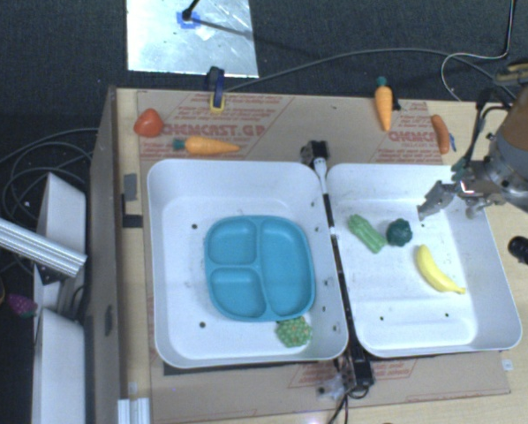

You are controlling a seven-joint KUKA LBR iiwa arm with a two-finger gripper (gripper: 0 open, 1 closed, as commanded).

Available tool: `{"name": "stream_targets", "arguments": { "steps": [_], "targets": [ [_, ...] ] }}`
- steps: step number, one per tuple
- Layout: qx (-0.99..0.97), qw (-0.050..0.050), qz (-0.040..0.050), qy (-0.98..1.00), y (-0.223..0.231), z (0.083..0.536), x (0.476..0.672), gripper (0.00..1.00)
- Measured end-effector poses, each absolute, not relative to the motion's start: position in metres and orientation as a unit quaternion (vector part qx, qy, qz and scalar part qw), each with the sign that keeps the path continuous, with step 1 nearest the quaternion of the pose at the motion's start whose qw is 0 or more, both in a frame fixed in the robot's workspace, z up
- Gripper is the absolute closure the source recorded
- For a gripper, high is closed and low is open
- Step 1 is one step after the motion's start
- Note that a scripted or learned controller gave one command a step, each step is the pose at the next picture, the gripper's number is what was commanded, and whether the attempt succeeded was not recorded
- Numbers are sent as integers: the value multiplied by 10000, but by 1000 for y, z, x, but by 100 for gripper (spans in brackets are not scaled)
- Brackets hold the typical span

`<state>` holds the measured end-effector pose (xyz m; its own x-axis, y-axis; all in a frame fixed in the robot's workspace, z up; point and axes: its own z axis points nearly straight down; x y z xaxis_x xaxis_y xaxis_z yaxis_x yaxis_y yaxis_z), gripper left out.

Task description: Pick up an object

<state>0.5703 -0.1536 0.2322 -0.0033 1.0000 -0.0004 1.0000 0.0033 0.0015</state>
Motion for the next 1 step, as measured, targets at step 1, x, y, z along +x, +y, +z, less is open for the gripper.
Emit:
{"name": "stream_targets", "arguments": {
  "steps": [1],
  "targets": [
    [7069, -22, -14, 7073, -180, 88, 580, 0]
  ]
}}
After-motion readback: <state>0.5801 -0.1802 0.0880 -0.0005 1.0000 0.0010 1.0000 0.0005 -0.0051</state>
